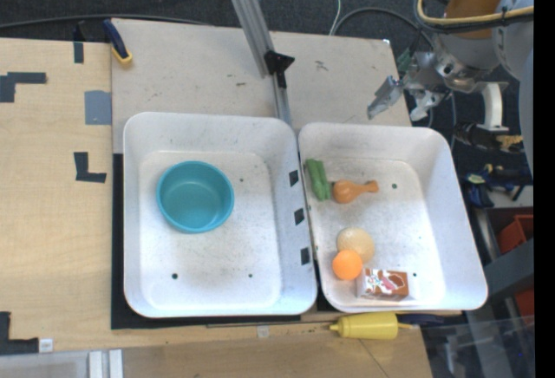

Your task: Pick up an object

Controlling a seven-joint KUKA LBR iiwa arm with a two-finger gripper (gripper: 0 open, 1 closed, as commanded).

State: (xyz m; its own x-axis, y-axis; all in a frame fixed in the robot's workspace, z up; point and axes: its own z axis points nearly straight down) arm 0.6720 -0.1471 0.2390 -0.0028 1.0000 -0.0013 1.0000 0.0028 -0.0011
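Note:
My gripper (399,105) hangs over the bench just beyond the far edge of the right bin (434,194), open with nothing between its fingers. Below it in that bin lie a green oblong piece (316,179) and an orange pear-shaped toy (354,190) near the middle. Closer to the front are a beige ball (355,242), an orange ball (347,264) and a red-and-white packet (384,283). A teal bowl (195,196) sits in the left bin (139,272).
A yellow bottle (368,326) lies on the bench just outside the right bin's front rim. A slanted grey pole (251,12) rises from between the bins at the back. Cables (347,16) loop behind the right bin.

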